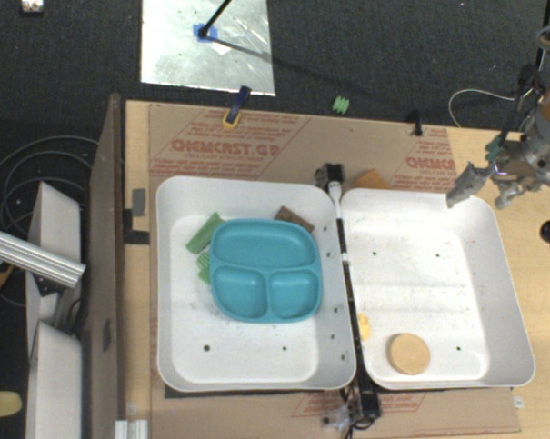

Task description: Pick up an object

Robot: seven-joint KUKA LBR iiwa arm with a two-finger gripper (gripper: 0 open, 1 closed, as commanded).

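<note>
Two white bins lie side by side on the bench. The left bin (174,346) holds one blue divided tray (264,270) in its middle, which covers part of the smaller things. One green piece (202,234) looks out from under the tray's left edge, and one brown piece (295,218) from behind its far edge, so these two would probably be hard to grasp. The right bin (437,267) has more free floor: one round tan disc (408,353) lies flat near the front edge, well apart from the walls, and one small yellow piece (363,329) sits against the left wall. The disc looks like the easiest thing to pick. The gripper (484,189) hangs above the far right corner of the right bin, its fingers spread apart and holding nothing, far from the disc.
</note>
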